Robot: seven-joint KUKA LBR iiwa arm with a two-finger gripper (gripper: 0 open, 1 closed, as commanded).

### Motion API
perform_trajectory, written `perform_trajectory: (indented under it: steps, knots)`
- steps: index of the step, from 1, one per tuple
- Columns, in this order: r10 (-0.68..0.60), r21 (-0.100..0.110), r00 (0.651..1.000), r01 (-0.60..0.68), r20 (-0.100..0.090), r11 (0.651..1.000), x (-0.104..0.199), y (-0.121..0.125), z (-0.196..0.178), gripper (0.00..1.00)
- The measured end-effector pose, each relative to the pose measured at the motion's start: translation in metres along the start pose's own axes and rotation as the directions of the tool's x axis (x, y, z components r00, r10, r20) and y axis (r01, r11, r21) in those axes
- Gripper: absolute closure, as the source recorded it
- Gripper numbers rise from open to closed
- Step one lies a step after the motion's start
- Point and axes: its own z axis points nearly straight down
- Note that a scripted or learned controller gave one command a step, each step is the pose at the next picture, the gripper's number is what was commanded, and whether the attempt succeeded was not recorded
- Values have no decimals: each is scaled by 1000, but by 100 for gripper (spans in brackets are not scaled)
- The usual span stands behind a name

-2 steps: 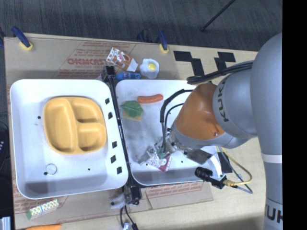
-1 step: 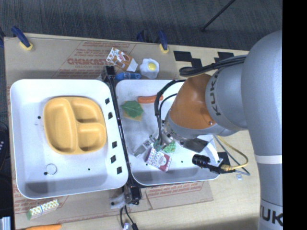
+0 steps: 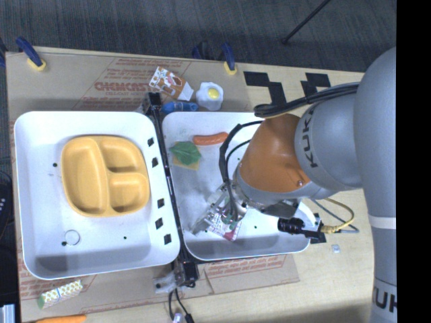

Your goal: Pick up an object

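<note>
My gripper (image 3: 217, 219) is low in the right bin (image 3: 195, 247), near its front, under the orange wrist band. Its tips touch a small white and pink packet (image 3: 225, 227) lying on the bin floor. A green object (image 3: 185, 154) and an orange sausage-shaped object (image 3: 211, 139) lie further back in the same bin, apart from the gripper. The wrist hides much of the bin's right half.
The left bin (image 3: 27, 180) holds a yellow divided tray (image 3: 106, 174). Behind the bins lie a small carton (image 3: 165, 81), a blue object (image 3: 178, 105) and a white and yellow object (image 3: 210, 95). A wrapped packet (image 3: 60, 293) lies on the cardboard at the front left.
</note>
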Motion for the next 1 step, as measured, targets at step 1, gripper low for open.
perform_trajectory:
  steps: [1]
  knots:
    - [262,1,965,-262,-2,965,14,-10,0,0]
